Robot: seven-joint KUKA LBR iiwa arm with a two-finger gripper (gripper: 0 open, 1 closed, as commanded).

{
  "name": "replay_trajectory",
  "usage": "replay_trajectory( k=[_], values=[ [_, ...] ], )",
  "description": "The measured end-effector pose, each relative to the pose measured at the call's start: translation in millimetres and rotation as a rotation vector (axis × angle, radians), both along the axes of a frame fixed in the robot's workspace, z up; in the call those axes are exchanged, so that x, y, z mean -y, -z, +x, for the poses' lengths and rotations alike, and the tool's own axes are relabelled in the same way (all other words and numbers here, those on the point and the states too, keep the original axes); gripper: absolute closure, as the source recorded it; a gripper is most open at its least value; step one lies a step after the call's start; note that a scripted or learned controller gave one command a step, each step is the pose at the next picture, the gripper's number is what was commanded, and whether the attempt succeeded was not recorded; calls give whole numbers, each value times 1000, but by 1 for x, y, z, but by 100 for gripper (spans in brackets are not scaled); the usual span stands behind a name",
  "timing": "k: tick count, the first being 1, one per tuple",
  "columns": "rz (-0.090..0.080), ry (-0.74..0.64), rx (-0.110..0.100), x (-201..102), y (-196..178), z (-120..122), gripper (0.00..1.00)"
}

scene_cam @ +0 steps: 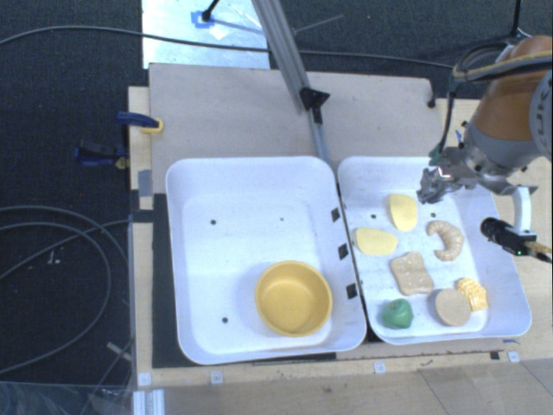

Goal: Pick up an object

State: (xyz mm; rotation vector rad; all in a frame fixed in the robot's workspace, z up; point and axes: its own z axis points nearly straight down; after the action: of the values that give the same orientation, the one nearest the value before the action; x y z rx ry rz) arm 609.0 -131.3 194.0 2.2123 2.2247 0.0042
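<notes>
Jaws (pixel 429 188) above right bin (pixel 518 318), nr yellow slice (pixel 403 212).

Dark carpet floor (pixel 60 85), black cables (pixel 52 258) across it; tan bench board (pixel 233 111); blue clamp (pixel 99 155) at left.

No text, labels or numbers are legible.

Even, fairly bright light falls from overhead, with a cool bluish cast. The white bins (pixel 259 197) come close to washing out, with soft faint shadows along their inner walls. A glaring pale patch (pixel 177 15) lies on the floor beyond the worktop (pixel 233 111). Detail is slightly soft and grainy throughout.
</notes>
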Motion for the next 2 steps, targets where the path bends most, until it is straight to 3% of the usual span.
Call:
replay_trajectory(
  k=[1,2],
  values=[
    [0,-1,0,-3,-48,10,100],
    [0,-2,-1,-3,-64,11,100]
  ],
)
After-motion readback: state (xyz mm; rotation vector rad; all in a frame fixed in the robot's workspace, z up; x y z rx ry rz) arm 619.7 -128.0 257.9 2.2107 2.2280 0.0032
